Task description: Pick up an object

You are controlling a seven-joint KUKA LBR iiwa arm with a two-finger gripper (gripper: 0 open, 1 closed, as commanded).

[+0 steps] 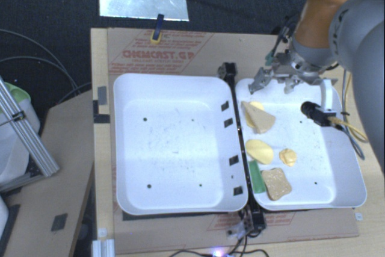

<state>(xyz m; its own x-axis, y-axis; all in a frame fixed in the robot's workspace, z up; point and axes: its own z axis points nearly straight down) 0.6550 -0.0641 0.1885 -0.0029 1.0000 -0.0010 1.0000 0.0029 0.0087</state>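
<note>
Right bin [346, 186]: five food pieces; two bins

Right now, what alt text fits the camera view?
A grey arm's open pincer hovers over the far end of the right bin, holding nothing. Below it lie a pale wedge, two yellow pieces, a green strip and a brown slice.

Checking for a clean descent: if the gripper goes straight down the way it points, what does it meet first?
Probably bare floor of the right bin, near its back wall; the gripper hangs behind the cheese wedge. Depth is unclear.
</note>
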